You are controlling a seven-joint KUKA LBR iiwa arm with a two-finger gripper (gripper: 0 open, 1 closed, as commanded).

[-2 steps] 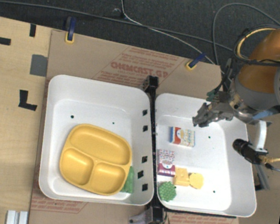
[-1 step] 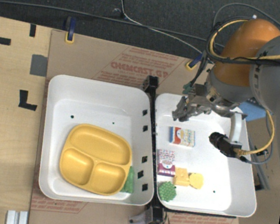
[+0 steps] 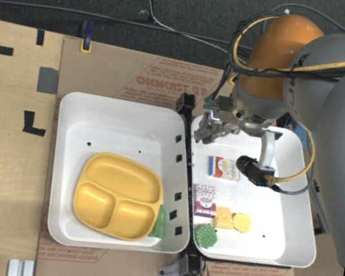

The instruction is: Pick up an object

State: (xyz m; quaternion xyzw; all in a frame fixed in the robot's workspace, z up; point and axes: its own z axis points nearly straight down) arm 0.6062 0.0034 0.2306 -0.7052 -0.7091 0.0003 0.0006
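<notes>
My gripper hangs over the far left corner of the right bin, close to the wall between the two bins. Below it in the right bin lie a small red, white and blue carton, a maroon packet, a yellow wedge, a yellow round piece and a green broccoli toy. The carton sits just in front of the gripper, apart from it. Nothing shows in the gripper's grasp.
The left bin holds a yellow divided plate with a green item wedged against its right wall. The arm's orange band and grey body loom over the right bin's far side. A black cable loops by the wrist.
</notes>
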